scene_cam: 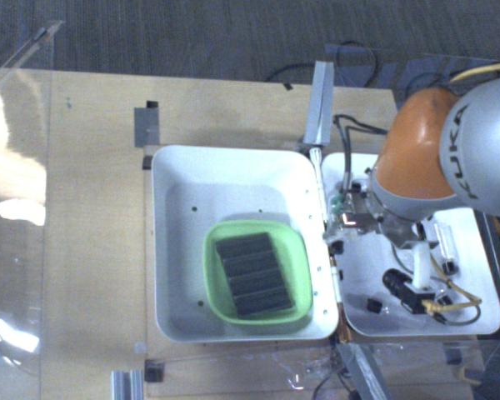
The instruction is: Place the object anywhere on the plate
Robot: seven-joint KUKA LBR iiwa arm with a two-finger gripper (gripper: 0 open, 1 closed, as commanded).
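- Green plate (298,261) is sitting in the left bin (179,248), and the dark ridged object (252,273) is lying flat on it, well inside the rim, so the placing is looking done to my eye.
- Doing what remains well is coming down to a clean retreat. The arm (450,148) is hanging over the right bin (482,261), well apart from the plate, and any further move should be travelling high, clear of the wall between the bins.
- End effector (410,252) is sitting under the orange band and wrist, and I cannot tell whether it is clenched or released.
- Small black thing (373,305) is lying in the right bin, too small to identify.
- Glare is washing out the left of the counter (83,265).
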